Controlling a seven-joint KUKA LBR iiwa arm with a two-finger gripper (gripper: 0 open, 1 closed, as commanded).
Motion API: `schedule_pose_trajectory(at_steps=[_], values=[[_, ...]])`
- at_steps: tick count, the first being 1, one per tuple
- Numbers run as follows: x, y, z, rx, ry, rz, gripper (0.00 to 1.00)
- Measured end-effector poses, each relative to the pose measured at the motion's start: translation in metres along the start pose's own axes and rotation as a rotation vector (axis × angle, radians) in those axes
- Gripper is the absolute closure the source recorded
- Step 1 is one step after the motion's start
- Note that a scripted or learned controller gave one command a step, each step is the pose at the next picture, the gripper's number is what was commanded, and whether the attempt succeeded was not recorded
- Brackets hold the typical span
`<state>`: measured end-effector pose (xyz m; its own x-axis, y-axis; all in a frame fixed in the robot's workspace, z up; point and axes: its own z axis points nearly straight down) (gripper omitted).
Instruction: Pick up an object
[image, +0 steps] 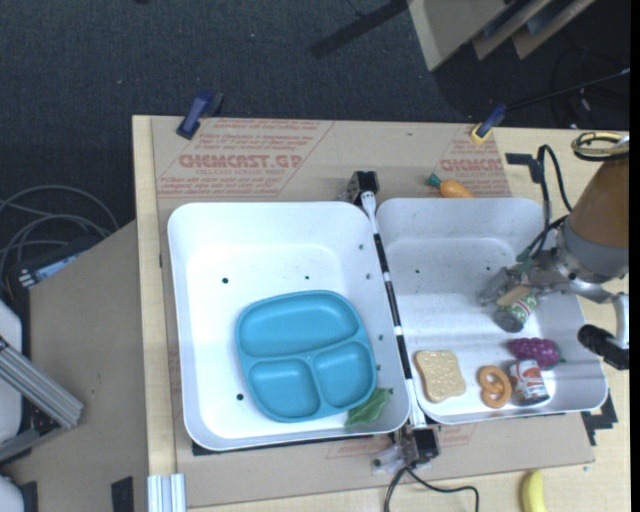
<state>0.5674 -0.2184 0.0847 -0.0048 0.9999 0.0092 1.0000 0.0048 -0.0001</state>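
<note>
My gripper (508, 291) is down in the right bin (440, 235), near its right side, at the end of the grey arm with the orange band (607, 215). Right under it lies a small dark greenish-grey object (516, 313), touching or nearly touching the gripper; I cannot tell whether it is held. Along that bin's front lie purple grapes (535, 350), a slice of toast (440, 375), a pretzel (493, 385) and a small red-and-white can (531, 384).
The left bin (250, 240) holds a blue divided plate (305, 352) and a green leafy piece (368, 408) at its front right corner. A toy carrot (452, 187) lies on the board behind the right bin. A yellow banana (532, 492) lies at the front edge.
</note>
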Motion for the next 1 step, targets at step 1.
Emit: schedule_pose_trajectory(at_steps=[1], values=[[-0.0023,0.0004,-0.0109,-0.003,-0.006,0.001,1.00]])
